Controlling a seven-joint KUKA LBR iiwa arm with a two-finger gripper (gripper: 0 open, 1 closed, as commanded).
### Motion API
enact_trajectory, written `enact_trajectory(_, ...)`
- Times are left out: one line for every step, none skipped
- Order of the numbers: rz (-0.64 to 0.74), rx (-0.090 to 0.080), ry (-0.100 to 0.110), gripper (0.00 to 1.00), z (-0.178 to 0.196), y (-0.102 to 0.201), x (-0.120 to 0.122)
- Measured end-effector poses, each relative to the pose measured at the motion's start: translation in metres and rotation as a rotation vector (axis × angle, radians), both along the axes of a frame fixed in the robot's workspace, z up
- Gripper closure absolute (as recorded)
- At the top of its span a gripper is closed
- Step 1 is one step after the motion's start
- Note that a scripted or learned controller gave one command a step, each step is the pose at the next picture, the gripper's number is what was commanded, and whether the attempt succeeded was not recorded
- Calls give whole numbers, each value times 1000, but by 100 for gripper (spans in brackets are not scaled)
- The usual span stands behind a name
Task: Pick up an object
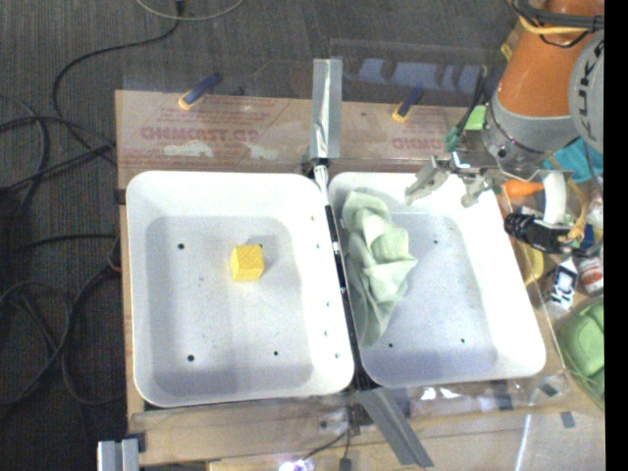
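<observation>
Two spread end effector (449, 186) fingers, nothing between.

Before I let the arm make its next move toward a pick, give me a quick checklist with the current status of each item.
1. Tool carrying nothing: ok, fingers spread, nothing between them.
2. Tool clear of bin walls: ok, it hangs over the far edge of the right white bin.
3. Crumpled pale green cloth reachable: ok, it lies in the right bin by the divider.
4. Small yellow block reachable: ok, alone in the left white bin.
5. Height above the cloth: cannot tell.
</observation>
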State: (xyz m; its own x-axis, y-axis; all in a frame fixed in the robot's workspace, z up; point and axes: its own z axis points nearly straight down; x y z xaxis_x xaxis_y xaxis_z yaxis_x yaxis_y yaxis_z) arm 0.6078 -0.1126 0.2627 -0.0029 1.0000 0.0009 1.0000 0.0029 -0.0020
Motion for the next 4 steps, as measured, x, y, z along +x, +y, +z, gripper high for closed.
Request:
enact_trajectory(31,-2,2,0,-130,-1,24)
enact_trajectory(100,-2,-22,0,-168,-12,0)
enact_trajectory(100,2,-26,100,-157,-9,2)
enact_trajectory(100,2,-25,0,-157,-9,2)
